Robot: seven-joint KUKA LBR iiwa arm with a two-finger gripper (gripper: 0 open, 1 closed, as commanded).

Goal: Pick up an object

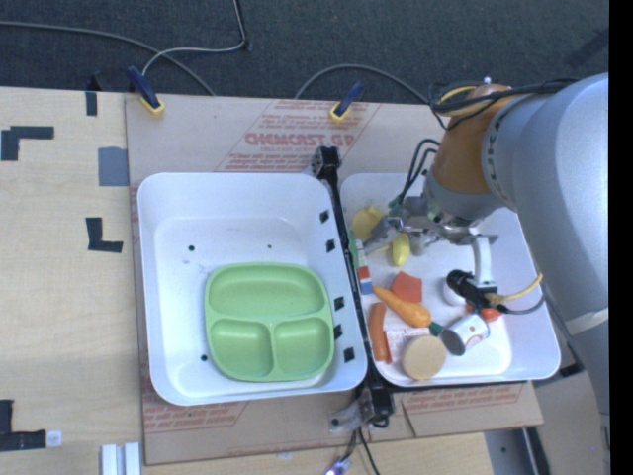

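Gripper (404,228), grip state impossible to tell, low in right bin (524,359); small yellow piece (400,250) touching its near side, long axis running near-far.

Both bins (158,216) look like smooth white plastic with a faint sheen. The green tray (267,321) is matt plastic. Under them lies brown printed cardboard (287,137) on a pale wood-grain bench (59,295). At 12 o'clock is dark, rough carpet (119,8). The arm (564,166) is smooth grey, its orange band (463,156) glossy. The carrot (401,305) looks like plastic.
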